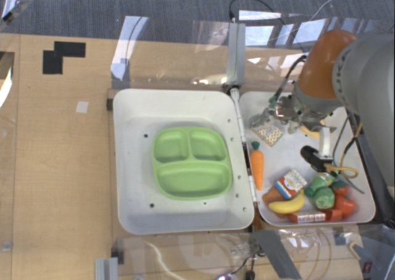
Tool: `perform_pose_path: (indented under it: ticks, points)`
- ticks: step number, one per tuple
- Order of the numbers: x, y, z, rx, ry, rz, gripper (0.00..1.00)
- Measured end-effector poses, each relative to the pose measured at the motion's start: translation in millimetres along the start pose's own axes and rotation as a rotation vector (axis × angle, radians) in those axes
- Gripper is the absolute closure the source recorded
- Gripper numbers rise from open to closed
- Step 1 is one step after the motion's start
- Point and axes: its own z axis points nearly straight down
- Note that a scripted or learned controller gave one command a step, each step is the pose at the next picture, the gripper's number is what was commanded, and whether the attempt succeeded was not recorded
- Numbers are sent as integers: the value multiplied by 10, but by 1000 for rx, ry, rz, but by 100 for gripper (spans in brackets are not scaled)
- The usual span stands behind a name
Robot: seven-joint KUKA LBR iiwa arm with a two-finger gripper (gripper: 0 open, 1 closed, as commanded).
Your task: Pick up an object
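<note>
Over right bin's [368, 208] far edge, gripper [285, 114] hangs above a patterned packet [270, 134]; finger state unclear. Carrot [257, 168] along left wall; banana [288, 205] near front edge. Green plate [191, 163] centred in left bin [129, 149].

At the right of the frame, the arm [364, 66] is a thick, rounded grey body with a smooth orange band [324, 63] above the wrist. Thin black cables loop beside the band toward the metal end effector [285, 115], a small cluster of grey and silver parts.
</note>
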Motion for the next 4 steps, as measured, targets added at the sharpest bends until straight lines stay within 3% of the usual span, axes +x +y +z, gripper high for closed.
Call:
perform_pose_path:
  ticks: [1,2,3,4]
  points:
    - [50,-258,100,17,-3,133,0]
    - [66,-233,-4,12,-1,133,100]
    - [66,-233,-4,12,-1,133,0]
    - [82,-217,-100,10,1,131,100]
